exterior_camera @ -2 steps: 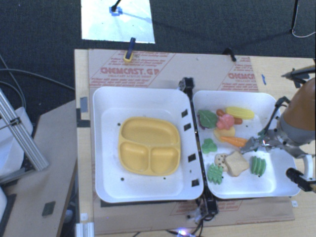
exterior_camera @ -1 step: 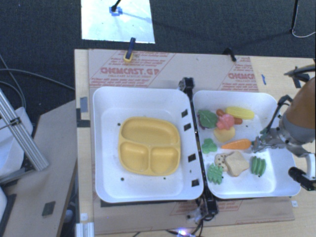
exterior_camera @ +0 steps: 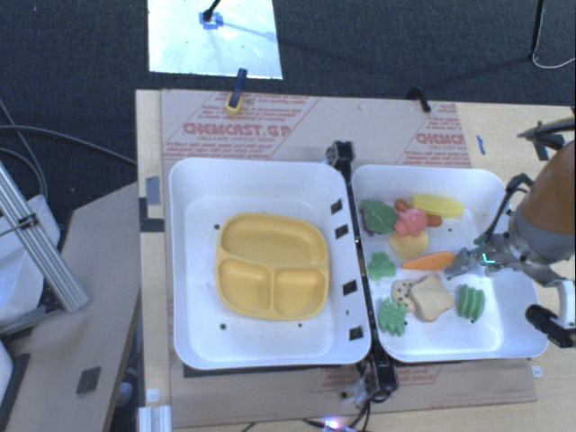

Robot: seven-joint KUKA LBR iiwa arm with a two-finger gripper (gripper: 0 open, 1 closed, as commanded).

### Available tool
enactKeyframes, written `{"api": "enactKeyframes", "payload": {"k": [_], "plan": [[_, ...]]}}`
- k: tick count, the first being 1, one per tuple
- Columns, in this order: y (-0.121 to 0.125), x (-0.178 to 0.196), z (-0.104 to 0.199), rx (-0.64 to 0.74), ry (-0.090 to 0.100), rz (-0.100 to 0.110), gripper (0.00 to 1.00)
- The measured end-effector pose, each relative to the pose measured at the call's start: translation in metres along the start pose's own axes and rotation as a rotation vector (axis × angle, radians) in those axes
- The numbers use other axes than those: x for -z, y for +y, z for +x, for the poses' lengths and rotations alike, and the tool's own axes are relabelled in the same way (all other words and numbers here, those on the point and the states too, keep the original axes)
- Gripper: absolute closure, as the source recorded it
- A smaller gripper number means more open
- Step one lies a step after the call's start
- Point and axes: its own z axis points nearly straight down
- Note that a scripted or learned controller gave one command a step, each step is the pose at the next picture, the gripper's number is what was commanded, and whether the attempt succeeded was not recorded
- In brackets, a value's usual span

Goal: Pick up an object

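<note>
In the camera view the gripper (exterior_camera: 470,264) hangs low at the right of the frame inside the right bin (exterior_camera: 486,340), squeezed between the orange carrot (exterior_camera: 430,261) and the green ridged veggie (exterior_camera: 470,301), with the toast slice (exterior_camera: 430,298) just beside. The toys are so crowded my guess is it clips the carrot or nudges the toast and comes up with nothing. Can't tell how the jaws stand since the wrist blurs them out, and the arm is cut off at the right edge
</note>
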Motion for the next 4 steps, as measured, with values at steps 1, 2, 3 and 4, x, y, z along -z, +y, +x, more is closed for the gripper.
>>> {"api": "enactKeyframes", "payload": {"k": [1, 2, 3, 4], "plan": [[0.065, -0.011, 0.001, 0.003, 0.0, -0.002, 0.0], [0.109, -0.011, 0.0, 0.003, 0.0, 0.002, 0.0], [-0.043, 0.024, 0.005, -0.01, 0.005, 0.013, 0.0], [-0.042, 0.031, 0.0, -0.004, 0.001, 0.003, 0.0]]}}
